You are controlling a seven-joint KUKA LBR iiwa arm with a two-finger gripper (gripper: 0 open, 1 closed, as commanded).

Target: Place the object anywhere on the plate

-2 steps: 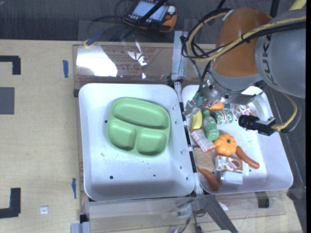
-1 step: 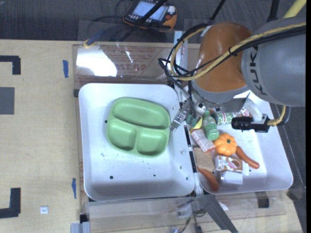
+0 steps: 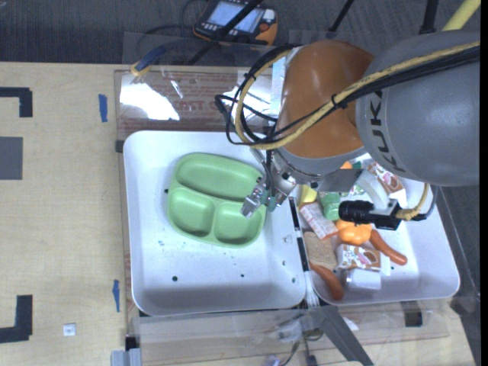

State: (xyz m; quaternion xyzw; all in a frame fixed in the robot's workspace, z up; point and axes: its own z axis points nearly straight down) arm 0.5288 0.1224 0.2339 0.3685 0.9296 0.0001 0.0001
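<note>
The green divided plate [image 3: 216,197] lies in the left bin [image 3: 152,265], its long axis running from upper right to lower left. The gripper [image 3: 258,199] hangs over the plate's right edge; whether anything is in its grasp cannot be told. The arm [image 3: 396,120] covers much of the right bin [image 3: 427,280], where a carrot [image 3: 387,248], packets and other small items lie partly hidden.

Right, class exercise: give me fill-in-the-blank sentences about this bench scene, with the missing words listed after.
1. The divided plate is coloured ____.
2. The plate lies in the ____ white bin of the camera view.
3. The gripper hangs over the plate's ____ edge in this view.
4. The band on the arm above the wrist is ____.

Missing words: green; left; right; orange
</note>
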